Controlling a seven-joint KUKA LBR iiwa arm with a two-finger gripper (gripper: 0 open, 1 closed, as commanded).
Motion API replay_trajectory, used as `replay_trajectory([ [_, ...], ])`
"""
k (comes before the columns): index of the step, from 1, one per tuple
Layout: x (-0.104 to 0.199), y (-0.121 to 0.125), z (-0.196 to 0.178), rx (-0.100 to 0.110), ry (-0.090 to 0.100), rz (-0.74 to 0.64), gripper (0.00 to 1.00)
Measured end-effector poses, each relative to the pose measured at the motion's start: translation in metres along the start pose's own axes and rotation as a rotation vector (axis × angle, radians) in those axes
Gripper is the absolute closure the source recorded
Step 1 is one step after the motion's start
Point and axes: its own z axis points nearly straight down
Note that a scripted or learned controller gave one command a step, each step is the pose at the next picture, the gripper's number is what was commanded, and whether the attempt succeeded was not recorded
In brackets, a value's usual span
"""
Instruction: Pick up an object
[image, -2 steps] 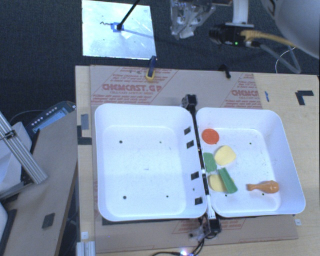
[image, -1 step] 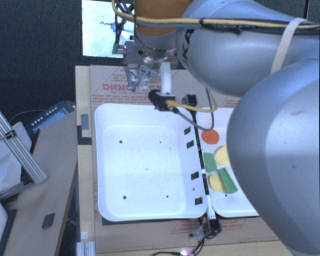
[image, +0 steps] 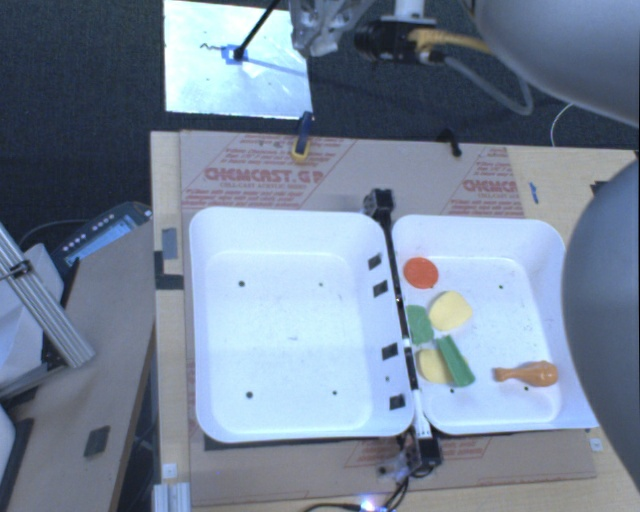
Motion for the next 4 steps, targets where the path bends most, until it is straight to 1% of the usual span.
replay_trajectory([
  [1,-0.002,-0.015,0.174,0.036,-0.011,0.007,1.00],
  [2,-0.003,-0.046,0.333,0.036,-0.012,0.007,1.00],
  [3,-0.014,-0.145,0.466,0.029,-0.009,0.006,1.00],
  [4,-0.034,-0.190,0.360,0.018,-0.005,0.007,1.00],
])
